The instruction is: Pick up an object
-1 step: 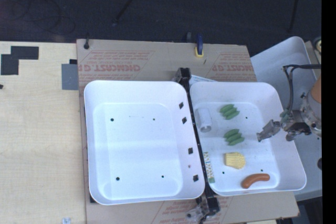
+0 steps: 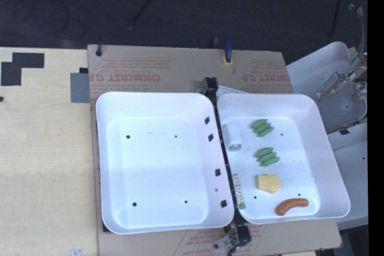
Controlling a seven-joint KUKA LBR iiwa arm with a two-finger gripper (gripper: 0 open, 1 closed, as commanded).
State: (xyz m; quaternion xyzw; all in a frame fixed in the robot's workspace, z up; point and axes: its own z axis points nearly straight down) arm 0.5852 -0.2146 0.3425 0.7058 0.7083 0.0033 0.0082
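Note:
The right bin [image 2: 324, 147] holds several small objects. A pale grey cylinder [image 2: 233, 136] lies against its left wall. Two green ridged pieces lie to the cylinder's right, one near the back [image 2: 261, 126] and one in the middle [image 2: 267, 156]. A yellow corn-like block [image 2: 268, 183] sits nearer the front, and an orange sausage [image 2: 292, 205] lies by the front rim. A grey part of the arm [image 2: 333, 78] hangs beyond the bin's back right corner, away from all of them.
The left bin [image 2: 108, 147] stands beside the right one, joined by a black clip strip [image 2: 217, 153]. Both rest on a cardboard sheet [image 2: 156, 72] on the wooden bench [image 2: 42, 147]. A blue-and-yellow clamp [image 2: 228, 52] sits at the sheet's back edge.

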